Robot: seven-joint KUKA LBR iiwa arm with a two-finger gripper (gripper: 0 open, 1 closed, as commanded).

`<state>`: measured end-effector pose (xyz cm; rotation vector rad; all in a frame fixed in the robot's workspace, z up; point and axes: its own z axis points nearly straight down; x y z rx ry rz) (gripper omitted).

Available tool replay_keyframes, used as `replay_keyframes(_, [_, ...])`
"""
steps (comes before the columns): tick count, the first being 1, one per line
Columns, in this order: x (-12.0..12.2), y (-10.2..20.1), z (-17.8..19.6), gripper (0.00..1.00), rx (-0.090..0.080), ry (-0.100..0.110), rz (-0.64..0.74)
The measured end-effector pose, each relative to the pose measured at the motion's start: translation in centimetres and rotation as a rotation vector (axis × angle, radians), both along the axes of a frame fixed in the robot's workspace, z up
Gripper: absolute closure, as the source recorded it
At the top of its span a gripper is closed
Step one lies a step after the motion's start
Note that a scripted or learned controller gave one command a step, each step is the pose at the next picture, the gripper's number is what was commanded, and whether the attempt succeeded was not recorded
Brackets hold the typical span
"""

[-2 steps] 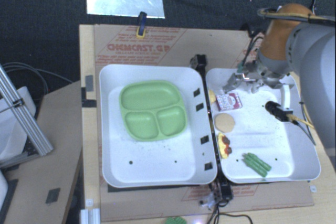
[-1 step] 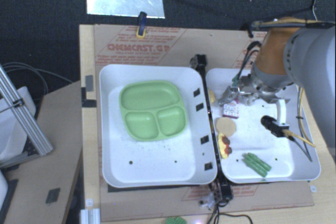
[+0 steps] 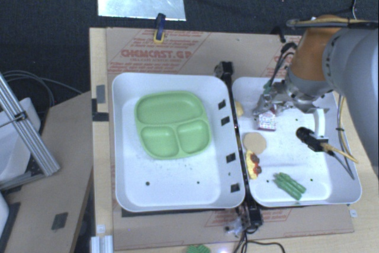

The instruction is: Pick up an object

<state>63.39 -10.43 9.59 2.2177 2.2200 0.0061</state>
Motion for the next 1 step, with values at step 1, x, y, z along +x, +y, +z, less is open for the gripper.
replay_keyframes(1, [-3.33,4.21,9.28,1.0,0.002,0.002,0.006])
